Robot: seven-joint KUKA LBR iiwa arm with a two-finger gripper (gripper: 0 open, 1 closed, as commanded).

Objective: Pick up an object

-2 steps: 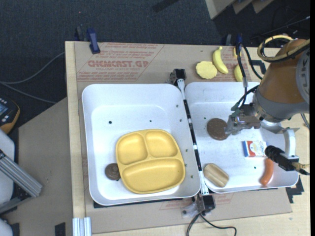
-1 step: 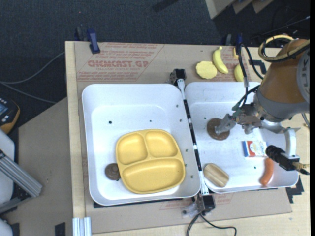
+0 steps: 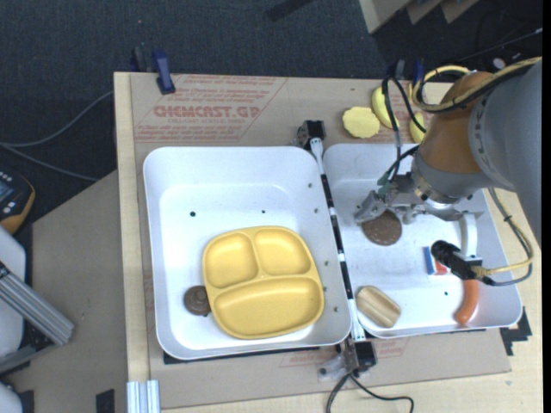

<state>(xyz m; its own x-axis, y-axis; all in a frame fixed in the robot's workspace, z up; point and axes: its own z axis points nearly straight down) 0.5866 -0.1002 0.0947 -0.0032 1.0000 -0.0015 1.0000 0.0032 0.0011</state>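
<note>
The gripper (image 3: pixel 385 206) is positioned in the right bin (image 3: pixel 405 269) directly above the brown disc (image 3: pixel 381 230), whose far edge is overlapped by the fingers, while the jaw state cannot be determined and no grasp is shown.

Two white bins (image 3: pixel 164 196), one yellow tray (image 3: pixel 258 280), two brown discs (image 3: pixel 381 229), one bun (image 3: pixel 377 305), one sausage (image 3: pixel 467 302).

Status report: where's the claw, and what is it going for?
Claw low in right white bin, just above round brown cookie-like disc. Nothing seen between fingers. Tan bread roll, orange sausage nearby, not blocking.
</note>
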